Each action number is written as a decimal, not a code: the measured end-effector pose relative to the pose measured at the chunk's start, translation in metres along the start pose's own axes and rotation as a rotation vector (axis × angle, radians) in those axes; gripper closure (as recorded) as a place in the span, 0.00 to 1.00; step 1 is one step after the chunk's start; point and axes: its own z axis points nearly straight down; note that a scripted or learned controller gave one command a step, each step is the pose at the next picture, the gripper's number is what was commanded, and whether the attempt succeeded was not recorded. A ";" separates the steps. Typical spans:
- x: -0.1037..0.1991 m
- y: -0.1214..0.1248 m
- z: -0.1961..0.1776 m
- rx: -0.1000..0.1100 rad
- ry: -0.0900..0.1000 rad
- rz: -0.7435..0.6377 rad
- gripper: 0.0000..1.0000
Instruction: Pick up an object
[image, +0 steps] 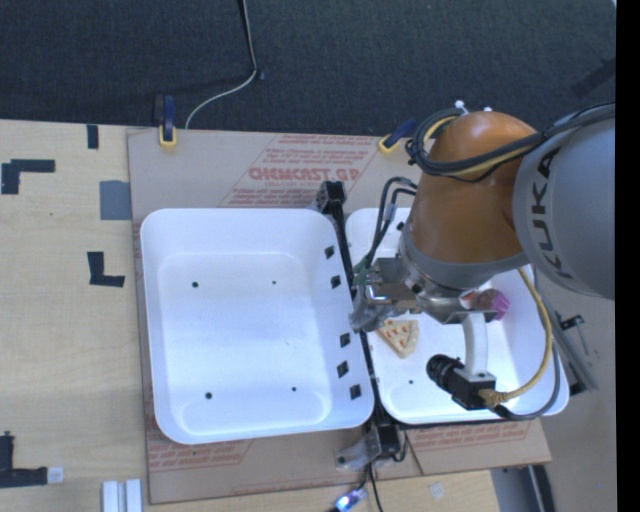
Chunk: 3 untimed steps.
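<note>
Tan wedge (399, 336) just below tool (376, 310).

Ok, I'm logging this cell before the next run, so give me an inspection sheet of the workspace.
Surface: cardboard sheet on a wooden bench, bearing two white bins.
Job's things: tan wedge-shaped object in the right bin; pink object there too, partly hidden by the arm.
Clutter: left bin, nothing seen inside.
Grippers: gripper low over the right bin's left side, beside the wedge; nothing seen held.
Cables: black and yellow cables loop off the arm; a white cable runs behind.
Surroundings: dark floor; black tape marks on the bench.
</note>
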 end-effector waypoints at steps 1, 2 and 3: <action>0.042 0.002 -0.145 -0.034 0.007 -0.006 1.00; 0.041 -0.001 -0.225 -0.027 0.004 -0.002 1.00; 0.043 0.000 -0.029 -0.002 -0.002 0.000 1.00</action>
